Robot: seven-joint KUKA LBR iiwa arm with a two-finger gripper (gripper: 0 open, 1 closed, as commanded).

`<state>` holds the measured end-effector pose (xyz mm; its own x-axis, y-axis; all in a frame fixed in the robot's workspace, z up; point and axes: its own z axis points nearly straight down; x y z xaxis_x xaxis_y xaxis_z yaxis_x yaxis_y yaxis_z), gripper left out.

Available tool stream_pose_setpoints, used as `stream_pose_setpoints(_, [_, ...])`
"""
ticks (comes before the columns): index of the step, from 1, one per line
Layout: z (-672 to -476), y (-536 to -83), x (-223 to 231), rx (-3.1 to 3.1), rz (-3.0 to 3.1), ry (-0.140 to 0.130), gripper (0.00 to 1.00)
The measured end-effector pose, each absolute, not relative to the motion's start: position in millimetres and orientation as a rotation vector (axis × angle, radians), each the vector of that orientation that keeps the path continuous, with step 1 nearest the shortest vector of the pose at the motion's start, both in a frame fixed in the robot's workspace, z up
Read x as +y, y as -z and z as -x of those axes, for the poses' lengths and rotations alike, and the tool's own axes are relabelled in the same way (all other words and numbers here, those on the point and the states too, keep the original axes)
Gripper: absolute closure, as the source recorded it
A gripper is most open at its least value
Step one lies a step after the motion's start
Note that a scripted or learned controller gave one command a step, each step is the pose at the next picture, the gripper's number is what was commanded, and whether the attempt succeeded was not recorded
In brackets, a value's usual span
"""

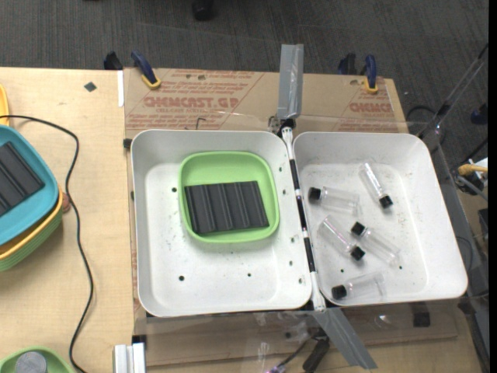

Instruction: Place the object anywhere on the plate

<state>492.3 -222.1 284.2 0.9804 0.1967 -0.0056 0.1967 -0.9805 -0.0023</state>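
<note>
Nearest the camera, in the right bin point(435, 208), lay a scatter of clear vials with black caps: one vial point(356, 288) at the front wall, a pair point(345, 239) crossing mid-bin, another point(332, 198) toward the divider, and one point(374, 185) farthest back, slanted. They rested loose and apart, likely tipped in so that each could be picked singly. Any of them could be the object to move; none sat on the plate.

In the left bin point(155, 270) sat the green plate point(190, 169), toward the far half, carrying a dark ribbed mat point(227, 207) that would probably keep a round vial from rolling off.

Of the pincer I could not tell whether it stood wide or narrow.

Beyond the bins, cardboard point(202, 99) was clamped to the surface point(62, 286), apparently to hold things steady. At the left edge stood a stack of teal trays point(31, 208).
</note>
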Motion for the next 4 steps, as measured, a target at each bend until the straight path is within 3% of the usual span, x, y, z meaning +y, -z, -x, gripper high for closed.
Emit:
stream_pose_setpoints(1, [-477.4, -282.2, -222.1, -0.310, 3.124, -0.009, 0.00])
stream_pose_setpoints(4, [-477.0, -244.0, -221.7, -0.310, 3.124, -0.010, 0.00])
